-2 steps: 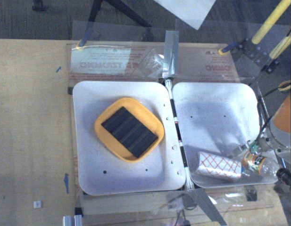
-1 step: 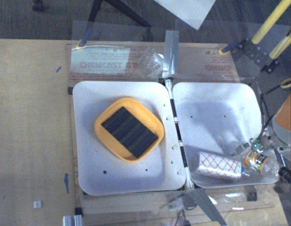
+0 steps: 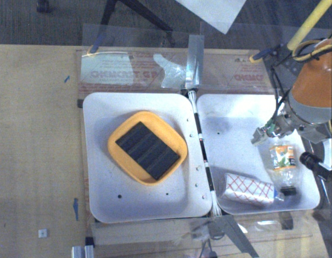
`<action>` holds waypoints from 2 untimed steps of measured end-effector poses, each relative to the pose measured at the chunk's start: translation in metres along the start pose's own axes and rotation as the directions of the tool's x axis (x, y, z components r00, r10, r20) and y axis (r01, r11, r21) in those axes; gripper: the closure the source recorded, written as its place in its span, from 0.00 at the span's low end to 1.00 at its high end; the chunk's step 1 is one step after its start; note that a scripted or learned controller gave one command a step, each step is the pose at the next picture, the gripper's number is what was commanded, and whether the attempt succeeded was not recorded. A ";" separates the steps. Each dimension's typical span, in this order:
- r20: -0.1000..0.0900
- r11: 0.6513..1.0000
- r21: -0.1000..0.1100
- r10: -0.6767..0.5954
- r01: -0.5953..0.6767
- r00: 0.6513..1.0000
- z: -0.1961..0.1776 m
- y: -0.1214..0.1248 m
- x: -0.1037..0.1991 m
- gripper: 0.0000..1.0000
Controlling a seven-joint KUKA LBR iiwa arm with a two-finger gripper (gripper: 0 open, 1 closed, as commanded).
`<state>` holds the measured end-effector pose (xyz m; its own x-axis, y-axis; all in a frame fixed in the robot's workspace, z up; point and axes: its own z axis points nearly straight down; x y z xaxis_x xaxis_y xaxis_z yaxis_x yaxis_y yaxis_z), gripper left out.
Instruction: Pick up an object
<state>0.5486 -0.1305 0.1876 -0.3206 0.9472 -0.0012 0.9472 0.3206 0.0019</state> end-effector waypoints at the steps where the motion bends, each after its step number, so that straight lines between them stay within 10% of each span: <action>1: 0.000 1.000 0.000 0.000 0.000 1.000 0.000 0.000 0.000 0.00; 2: 0.001 0.999 0.000 0.035 -0.035 0.999 0.016 -0.027 -0.057 0.00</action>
